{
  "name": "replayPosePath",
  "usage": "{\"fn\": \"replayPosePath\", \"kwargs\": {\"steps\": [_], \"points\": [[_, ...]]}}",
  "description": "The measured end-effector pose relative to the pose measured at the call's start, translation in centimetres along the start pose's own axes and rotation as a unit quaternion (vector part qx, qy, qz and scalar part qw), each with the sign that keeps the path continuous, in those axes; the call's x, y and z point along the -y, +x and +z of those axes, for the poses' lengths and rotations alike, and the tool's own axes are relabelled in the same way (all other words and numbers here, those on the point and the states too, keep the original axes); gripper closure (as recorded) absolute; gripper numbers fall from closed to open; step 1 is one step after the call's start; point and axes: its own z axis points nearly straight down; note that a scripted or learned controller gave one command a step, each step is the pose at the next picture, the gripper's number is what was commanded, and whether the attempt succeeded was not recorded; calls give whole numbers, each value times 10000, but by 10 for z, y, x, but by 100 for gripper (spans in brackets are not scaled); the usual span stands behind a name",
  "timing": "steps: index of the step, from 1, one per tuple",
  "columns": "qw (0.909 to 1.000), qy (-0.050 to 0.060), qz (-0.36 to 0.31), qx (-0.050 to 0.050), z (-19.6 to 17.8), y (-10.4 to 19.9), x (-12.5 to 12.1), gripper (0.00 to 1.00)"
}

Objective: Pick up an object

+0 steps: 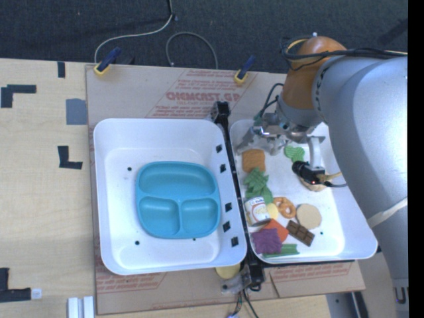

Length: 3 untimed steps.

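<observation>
My gripper (260, 135) hangs low over the far left corner of the right bin (344, 240), just above a tan bread-like piece (253, 159). Nothing shows between its tips. Below the bread lie a green leafy piece (257, 181), a small labelled can (257, 210), a pretzel (287, 207), a round biscuit (308, 215), a chocolate bar (300, 232) and a purple bunch (267, 240). Another green piece (295, 153) lies to the right of the gripper.
The left bin (109, 177) holds a blue divided plate (177, 199). A black divider (228, 177) runs between the two bins. The grey arm (371, 124) covers the right bin's far right side.
</observation>
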Motion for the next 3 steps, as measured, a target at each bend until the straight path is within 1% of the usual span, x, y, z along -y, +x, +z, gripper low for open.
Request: {"fn": "replayPosePath", "kwargs": {"steps": [1, 2, 3], "points": [[10000, -41, 9, -6, 0, 2, 17, 0], [10000, -38, 7, -7, 0, 2, 16, 0], [10000, 0, -5, 0, 0, 0, 0, 0]]}}
